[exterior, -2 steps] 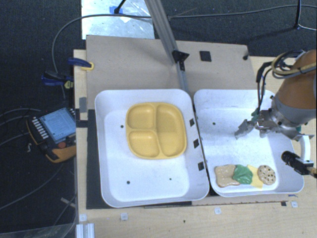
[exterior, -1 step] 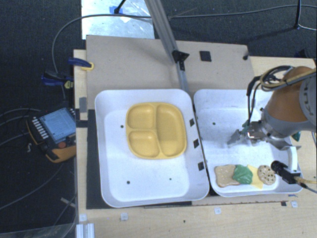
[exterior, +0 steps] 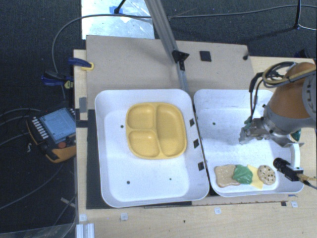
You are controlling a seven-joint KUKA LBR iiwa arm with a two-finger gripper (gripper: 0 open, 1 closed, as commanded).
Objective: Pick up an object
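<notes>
A cardboard-topped bench (exterior: 129, 58) on dark carpet bears two white bins. The left bin (exterior: 114, 182) holds a yellow divided plate (exterior: 156, 130) at its centre. In the right bin (exterior: 218, 113), along the 6 o'clock wall, lie a slice of toast (exterior: 225, 175), a green piece (exterior: 242, 174), a yellow wedge (exterior: 256, 181) and a cookie (exterior: 266, 174), touching in a row. The gripper (exterior: 251, 133) sits low over the bin floor, at 12 o'clock from the toast and apart from it. Whether it is spread or closed, or grips anything, cannot be told; its tip is blurred and partly hidden by the wrist.
</notes>
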